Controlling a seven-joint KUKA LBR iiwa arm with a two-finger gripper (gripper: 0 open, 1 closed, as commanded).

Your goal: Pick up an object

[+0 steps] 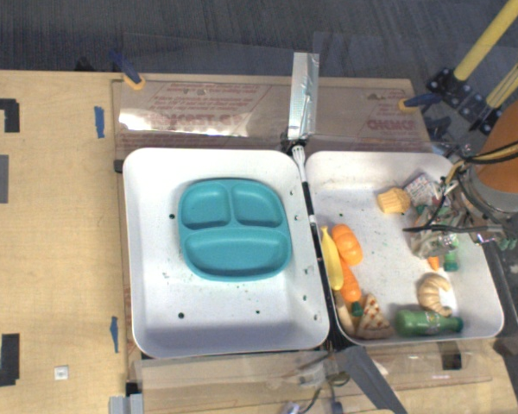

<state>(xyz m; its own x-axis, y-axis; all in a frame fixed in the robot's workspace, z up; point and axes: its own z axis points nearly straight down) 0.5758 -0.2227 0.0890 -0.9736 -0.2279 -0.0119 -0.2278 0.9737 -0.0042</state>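
Above right bin, jaws

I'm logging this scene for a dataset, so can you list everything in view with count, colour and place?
bins: 2, white, side by side on the bench
plate: 1, teal, three compartments, middle of left bin
banana: 1, yellow, right bin, along its left wall
pumpkin: 1, orange, right bin, beside the banana
carrot: 1, orange, right bin, below the pumpkin
bottle: 1, green, right bin, lying at the near edge
croissant: 1, tan, right bin, just above the bottle
waffle: 1, brown, near left corner of right bin
cheese: 1, pale yellow, upper part of right bin
arm: 1, grey with orange band, over right bin's right side
hand: 1, dark, low over right bin; grip unclear
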